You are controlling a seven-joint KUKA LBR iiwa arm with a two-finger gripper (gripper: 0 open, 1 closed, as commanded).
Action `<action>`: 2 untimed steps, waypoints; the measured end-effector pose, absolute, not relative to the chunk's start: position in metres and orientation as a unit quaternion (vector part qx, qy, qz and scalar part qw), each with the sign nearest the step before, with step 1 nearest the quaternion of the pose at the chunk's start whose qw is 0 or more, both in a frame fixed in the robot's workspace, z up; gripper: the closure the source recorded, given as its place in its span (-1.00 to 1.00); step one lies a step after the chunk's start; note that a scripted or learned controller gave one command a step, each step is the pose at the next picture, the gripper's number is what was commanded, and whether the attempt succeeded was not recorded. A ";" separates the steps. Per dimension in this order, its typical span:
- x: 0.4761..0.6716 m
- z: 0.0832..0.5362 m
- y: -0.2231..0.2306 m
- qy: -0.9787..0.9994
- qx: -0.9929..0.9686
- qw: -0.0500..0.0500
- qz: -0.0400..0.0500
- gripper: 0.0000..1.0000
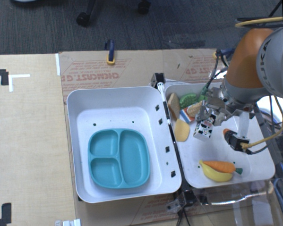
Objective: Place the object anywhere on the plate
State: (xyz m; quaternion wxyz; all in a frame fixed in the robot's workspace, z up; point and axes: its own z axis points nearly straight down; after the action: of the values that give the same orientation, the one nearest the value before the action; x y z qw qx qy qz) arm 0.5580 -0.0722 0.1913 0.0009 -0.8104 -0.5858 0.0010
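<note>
A teal divided plate [119, 157] lies in the left white bin [81, 137]. My gripper [204, 130] hangs over the middle of the right bin [258, 168], its pale fingertips close together with nothing visible between them. Just to its left lies a tan wedge-shaped piece [182, 130]. Behind it sit a brown piece [173, 104], a green item [188, 99] and a red-and-orange item [190, 111]. At the bin's front an orange carrot [222, 166] rests on a yellow banana-shaped toy [215, 175].
The wall where the two bins meet [170, 132] separates the gripper from the plate. Cables [247, 145] trail from the wrist over the right bin. A blue clamp [110, 51] sits on the cardboard behind the bins.
</note>
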 end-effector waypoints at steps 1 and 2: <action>0.508 0.218 0.022 -0.541 -0.841 0.002 0.003 1.00; 0.478 0.229 0.097 -0.557 -0.831 0.001 0.003 1.00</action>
State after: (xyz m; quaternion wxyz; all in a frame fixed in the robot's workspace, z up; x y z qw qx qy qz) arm 0.4782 0.0966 0.2291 0.0013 -0.8308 -0.5565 0.0029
